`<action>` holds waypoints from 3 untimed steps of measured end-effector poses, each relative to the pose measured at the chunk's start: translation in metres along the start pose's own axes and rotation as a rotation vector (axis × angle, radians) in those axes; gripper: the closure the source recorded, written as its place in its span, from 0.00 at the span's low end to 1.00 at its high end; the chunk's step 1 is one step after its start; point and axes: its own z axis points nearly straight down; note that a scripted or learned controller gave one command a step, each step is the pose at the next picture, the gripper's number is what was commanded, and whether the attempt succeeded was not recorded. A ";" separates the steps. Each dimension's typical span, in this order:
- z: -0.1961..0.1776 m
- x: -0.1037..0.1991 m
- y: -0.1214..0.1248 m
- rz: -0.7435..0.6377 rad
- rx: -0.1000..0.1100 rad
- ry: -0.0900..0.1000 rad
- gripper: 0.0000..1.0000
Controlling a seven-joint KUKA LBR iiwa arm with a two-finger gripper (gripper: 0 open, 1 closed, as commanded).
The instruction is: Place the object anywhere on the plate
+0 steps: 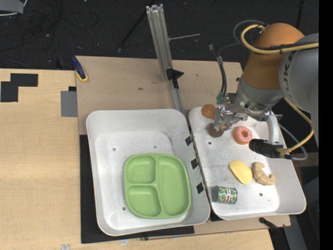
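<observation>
While over right bin (291,204), fingers (220,120) touching brown object (216,130)

No text, number or brand can be read anywhere in the camera view; the one thing that carries print is the small green can (227,194) lying on its side in the right bin (291,202) — its label shows white and dark marks, but they are too small and blurred to make out as letters; the other items and both bins show plain surfaces with no visible writing, and the bench bears no legible sign.
</observation>
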 end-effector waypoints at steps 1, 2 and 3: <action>-0.012 0.054 -0.004 0.000 -0.002 -0.002 1.00; -0.019 0.103 -0.006 -0.001 -0.003 0.000 1.00; -0.004 0.157 -0.012 0.000 0.001 -0.001 1.00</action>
